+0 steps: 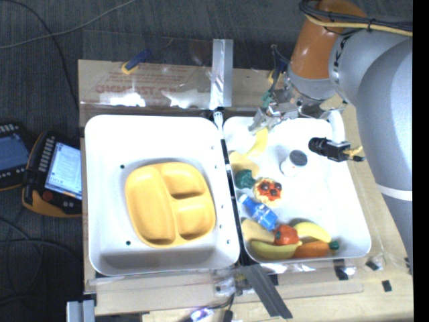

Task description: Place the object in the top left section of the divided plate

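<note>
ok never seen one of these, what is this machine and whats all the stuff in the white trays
This is one picture, taken by a camera fixed above a bench, looking down at a slant. The big grey and orange shape is a robot arm reaching in from the right. Its gripper, a two-finger claw, sits at the far edge of the right bin, right above a yellow piece. That bin holds toy food, such as a banana and a blue packet. The left bin holds a yellow divided plate, where one item should go.
</note>
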Tool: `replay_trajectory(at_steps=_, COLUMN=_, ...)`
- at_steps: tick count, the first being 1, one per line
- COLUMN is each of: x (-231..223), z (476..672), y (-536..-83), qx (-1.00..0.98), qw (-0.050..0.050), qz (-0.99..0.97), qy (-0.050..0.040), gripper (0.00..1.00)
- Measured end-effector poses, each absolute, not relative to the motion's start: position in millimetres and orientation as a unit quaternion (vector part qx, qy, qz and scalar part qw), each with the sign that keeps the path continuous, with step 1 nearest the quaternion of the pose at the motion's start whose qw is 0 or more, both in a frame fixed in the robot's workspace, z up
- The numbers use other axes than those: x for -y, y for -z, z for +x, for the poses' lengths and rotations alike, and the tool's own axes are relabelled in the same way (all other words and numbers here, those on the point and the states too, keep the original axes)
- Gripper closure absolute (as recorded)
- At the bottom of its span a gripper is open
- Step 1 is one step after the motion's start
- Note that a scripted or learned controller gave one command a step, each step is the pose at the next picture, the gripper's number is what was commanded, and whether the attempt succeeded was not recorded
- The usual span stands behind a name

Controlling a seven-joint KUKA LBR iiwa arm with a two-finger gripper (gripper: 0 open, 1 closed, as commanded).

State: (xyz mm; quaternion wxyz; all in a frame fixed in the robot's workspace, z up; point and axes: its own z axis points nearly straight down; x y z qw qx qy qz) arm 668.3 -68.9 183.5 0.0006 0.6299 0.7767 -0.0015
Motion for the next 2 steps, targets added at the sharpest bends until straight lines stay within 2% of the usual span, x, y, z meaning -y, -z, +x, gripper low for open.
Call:
replay_trajectory(at_steps=1, x=-12.3, z=668.0, y=-183.2, qx=-0.812, qw=0.000, qz=0.584, qy=0.0014, gripper=1.00)
replay_trajectory(at_steps=2, x=-112.2, z=595.8, y=-153.0, qx=-0.820, qw=-0.002, qz=0.573, qy=0.0015, gripper=1.00)
